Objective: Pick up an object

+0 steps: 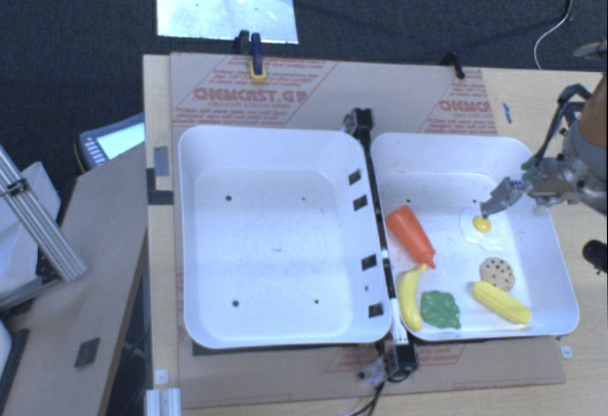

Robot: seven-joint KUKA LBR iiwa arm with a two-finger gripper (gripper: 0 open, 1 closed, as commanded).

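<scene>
1. Gripper dips into the right bin, tips just above the fried egg.
2. Finger gap: can't tell.
3. Carrot, banana, cookie lie nearby.

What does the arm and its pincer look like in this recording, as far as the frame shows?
The arm enters from the right as a grey metal wrist assembly with a hint of orange at the frame edge. Dark cables loop over it. The pincer is a slim grey metal piece tapering toward its tip; finer markings are too small to make out.
</scene>
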